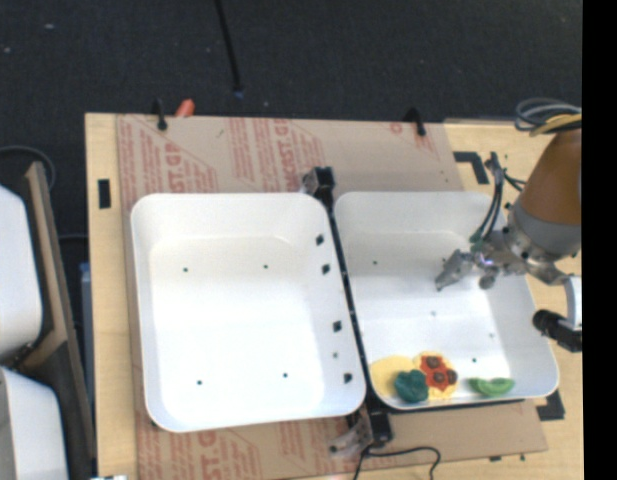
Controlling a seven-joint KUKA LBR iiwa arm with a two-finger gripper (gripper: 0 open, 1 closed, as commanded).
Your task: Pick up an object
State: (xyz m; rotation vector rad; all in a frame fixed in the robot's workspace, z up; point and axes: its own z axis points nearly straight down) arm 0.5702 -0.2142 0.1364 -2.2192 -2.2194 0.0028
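Small toys lie along the front wall of the right bin (408, 213): a yellow piece (390, 374), a teal piece (412, 388), an orange-red piece (437, 372) and a green piece (491, 386). My gripper (467, 271) hangs over the middle right of that bin, well behind the toys. Its fingers are spread apart with nothing between them.
The left bin (148, 268) sits beside the right one, with black clips (333, 298) along the shared divider. Both bins rest on a cardboard sheet (238, 153) on the wooden bench. White equipment (13, 268) stands at the far left.
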